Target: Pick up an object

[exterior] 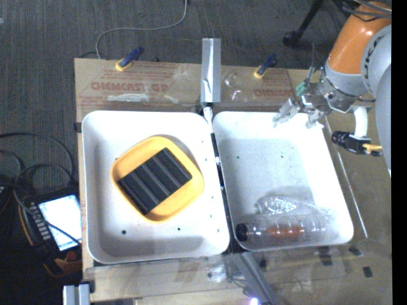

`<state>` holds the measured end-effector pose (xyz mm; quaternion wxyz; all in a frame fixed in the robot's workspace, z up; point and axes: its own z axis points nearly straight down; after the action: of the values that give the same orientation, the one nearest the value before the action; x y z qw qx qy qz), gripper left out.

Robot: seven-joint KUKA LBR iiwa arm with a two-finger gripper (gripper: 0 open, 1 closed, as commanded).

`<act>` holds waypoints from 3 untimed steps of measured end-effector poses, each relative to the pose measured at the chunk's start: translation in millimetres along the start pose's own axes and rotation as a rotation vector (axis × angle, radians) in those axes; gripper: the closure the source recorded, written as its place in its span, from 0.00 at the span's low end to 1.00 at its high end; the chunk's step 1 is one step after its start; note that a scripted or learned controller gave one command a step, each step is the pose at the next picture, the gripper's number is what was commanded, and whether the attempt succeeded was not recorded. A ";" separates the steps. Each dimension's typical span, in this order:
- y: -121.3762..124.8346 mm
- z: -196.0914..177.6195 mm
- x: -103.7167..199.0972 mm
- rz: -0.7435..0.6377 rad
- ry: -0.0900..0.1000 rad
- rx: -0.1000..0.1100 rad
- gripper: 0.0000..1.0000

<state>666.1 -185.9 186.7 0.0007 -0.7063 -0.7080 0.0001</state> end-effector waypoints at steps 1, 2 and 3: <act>-90.5 12.4 16.7 -0.076 -0.001 0.000 0.00; -147.9 -20.3 21.1 -0.031 0.000 0.000 0.00; -180.4 36.2 86.3 -0.098 -0.001 -0.006 0.00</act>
<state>485.5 -100.0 150.8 -0.0019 -0.6709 -0.7415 -0.0017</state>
